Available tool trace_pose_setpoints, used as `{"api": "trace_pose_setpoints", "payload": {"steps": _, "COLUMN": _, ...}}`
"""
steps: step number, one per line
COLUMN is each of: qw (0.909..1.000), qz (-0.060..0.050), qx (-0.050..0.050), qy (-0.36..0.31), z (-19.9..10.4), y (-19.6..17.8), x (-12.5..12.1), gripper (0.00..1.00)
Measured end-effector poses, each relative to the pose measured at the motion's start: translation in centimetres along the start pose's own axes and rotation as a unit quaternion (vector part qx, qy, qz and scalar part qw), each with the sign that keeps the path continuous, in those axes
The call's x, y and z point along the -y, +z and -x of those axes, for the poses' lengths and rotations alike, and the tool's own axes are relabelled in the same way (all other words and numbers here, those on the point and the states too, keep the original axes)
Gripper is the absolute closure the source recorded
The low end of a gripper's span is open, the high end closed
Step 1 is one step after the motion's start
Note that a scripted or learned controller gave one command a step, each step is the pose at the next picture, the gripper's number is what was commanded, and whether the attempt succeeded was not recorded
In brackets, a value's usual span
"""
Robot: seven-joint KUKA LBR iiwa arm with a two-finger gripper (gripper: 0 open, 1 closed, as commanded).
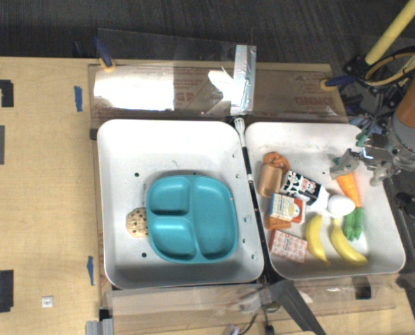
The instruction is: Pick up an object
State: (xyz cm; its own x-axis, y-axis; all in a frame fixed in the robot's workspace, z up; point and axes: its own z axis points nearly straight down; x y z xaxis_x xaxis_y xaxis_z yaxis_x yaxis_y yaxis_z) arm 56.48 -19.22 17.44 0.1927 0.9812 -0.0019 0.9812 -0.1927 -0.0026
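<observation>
Several toy foods crowd the right bin [392,257], and the carrot [348,188] makes the best landmark: an egg [341,206] touches its lower end, two bananas [331,241] lie below it, a milk carton [300,185] sits left of it. Just above and right of the carrot hangs the gripper [365,160]; its opening is too blurred to tell, and seemingly nothing is in it. Descend squarely over the carrot, clear of the egg, before closing.
</observation>
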Motion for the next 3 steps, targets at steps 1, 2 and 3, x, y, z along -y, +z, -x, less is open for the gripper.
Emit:
{"api": "trace_pose_setpoints", "payload": {"steps": 1, "qw": 0.9989, "qz": 0.002, "qx": 0.0, "qy": -0.047, "z": -1.8, "y": 6.5, "x": -1.4, "gripper": 0.0}}
{"api": "trace_pose_setpoints", "payload": {"steps": 2, "qw": 0.9959, "qz": -0.02, "qx": -0.014, "qy": -0.087, "z": 0.3, "y": 8.1, "x": -5.6, "gripper": 0.0}}
{"api": "trace_pose_setpoints", "payload": {"steps": 3, "qw": 0.9961, "qz": -0.019, "qx": -0.002, "qy": -0.086, "z": 1.3, "y": 7.2, "x": -5.6, "gripper": 1.0}}
